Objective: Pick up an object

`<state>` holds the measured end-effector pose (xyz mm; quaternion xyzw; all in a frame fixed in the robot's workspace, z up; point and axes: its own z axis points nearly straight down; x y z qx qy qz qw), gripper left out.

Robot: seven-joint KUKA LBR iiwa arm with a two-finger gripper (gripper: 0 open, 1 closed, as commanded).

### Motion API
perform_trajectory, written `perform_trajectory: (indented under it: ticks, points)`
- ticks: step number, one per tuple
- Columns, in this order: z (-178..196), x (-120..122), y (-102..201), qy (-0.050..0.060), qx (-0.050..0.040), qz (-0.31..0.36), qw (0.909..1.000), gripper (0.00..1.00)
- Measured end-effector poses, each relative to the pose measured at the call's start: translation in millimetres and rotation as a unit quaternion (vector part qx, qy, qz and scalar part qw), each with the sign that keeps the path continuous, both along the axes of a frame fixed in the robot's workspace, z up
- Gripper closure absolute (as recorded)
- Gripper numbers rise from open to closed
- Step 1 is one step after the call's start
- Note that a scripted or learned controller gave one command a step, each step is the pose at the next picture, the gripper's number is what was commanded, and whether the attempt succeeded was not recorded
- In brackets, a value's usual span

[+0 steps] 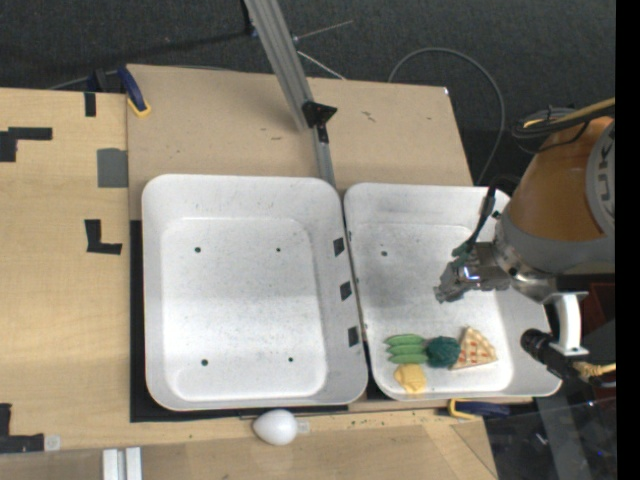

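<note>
Toy foods cluster at the near edge of the right bin, below the gripper.

A waffle-patterned pizza slice (476,349) lies just below and slightly right of the gripper (452,286), apart from it. Touching the slice's left side is a dark green broccoli piece (441,350); left of that sit green pea pods (405,345), with a yellow piece (411,376) beneath them. The gripper hangs over the right bin (400,218), nothing visibly between its fingers; whether they are apart or together I cannot tell. The grey and orange arm (560,208) enters from the right. The left bin (240,278) lies well to the gripper's left. A white egg (275,427) rests on the bench in front of it.
</note>
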<state>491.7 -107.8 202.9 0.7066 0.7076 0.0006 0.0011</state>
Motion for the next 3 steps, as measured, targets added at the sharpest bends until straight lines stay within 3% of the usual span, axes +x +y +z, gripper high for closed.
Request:
perform_trajectory:
  ticks: [1, 3]
  points:
    - [43.4, -0.9, -4.7, -0.001, -0.0003, 0.000, 1.0000, 1.00]
    - [23.9, 18.6, 105.8, 0.003, 0.0012, 0.003, 1.0000, 1.00]
